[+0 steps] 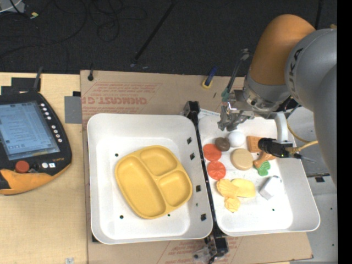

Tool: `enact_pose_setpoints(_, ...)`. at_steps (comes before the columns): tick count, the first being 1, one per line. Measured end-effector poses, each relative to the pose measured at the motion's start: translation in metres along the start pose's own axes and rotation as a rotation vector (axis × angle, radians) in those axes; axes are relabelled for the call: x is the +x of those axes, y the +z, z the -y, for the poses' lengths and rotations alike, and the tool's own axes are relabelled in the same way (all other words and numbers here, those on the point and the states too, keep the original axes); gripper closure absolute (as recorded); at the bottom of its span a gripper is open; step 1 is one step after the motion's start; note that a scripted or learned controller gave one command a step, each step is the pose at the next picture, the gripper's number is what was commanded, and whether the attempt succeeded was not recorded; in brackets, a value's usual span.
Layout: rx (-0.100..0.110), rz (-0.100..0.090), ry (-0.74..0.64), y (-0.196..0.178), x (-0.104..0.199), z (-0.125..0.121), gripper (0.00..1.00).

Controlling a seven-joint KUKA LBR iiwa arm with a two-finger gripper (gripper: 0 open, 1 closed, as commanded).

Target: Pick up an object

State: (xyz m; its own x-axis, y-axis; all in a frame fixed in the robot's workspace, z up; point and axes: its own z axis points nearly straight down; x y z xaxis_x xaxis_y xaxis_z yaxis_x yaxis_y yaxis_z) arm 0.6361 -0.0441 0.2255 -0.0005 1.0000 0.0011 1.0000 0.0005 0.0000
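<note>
Looking down on your bench, you had two white bins side by side. Your left bin [104, 142] carried a yellow divided tray [153, 180] lying flat, tilted a little on the diagonal. Your right bin [300, 213] carried the small toy foods: a white ball [236, 138] with a brown round piece [222, 144] just beside it at nine o'clock, two red-orange discs [212, 152], one below the other, a tan round biscuit-like piece [241, 159] near the middle, yellow pieces [237, 189] at six o'clock from that, a grey block [269, 187] toward four o'clock, a green piece [263, 168] and an orange piece [253, 143] at the right.

Your gripper [228, 120] hung over the far left part of the right bin, at twelve o'clock from the white ball and the brown piece. Whether its fingers were spread or closed, you could not tell from this angle, and nothing showed between them.

A teach pendant [30, 142] lay on the bench at nine o'clock from the bins.
</note>
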Motion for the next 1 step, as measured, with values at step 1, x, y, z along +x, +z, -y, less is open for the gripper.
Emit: enact_pose_setpoints(1,0.003,0.002,0.002,0.0057,-0.0119,0.0012,1.0)
